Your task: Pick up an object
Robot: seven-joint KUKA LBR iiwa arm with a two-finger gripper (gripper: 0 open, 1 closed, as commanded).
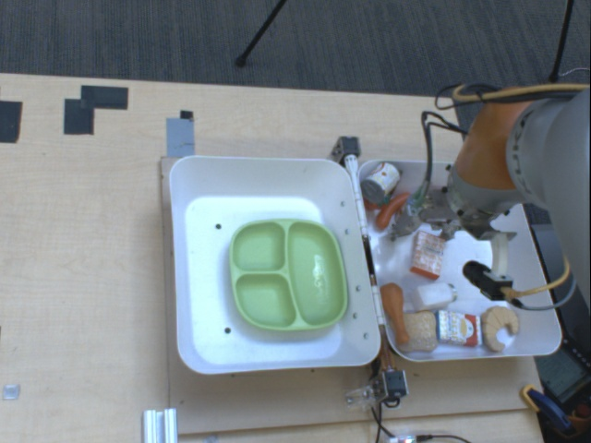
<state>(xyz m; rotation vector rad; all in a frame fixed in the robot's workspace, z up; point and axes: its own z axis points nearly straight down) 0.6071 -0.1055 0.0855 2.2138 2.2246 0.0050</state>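
Camera view: hand (420, 221) above a small red-and-white packet (428, 253), grip indiscernible, labels unreadable.

You are looking at a robotics lab: a pale wooden tabletop (83, 247) on grey carpet (138, 21), black tape markers (92, 107) stuck to it, two white bins (180, 247) clamped side by side, loose cables (439, 118), and a black stand leg (272, 18) crossing the floor.
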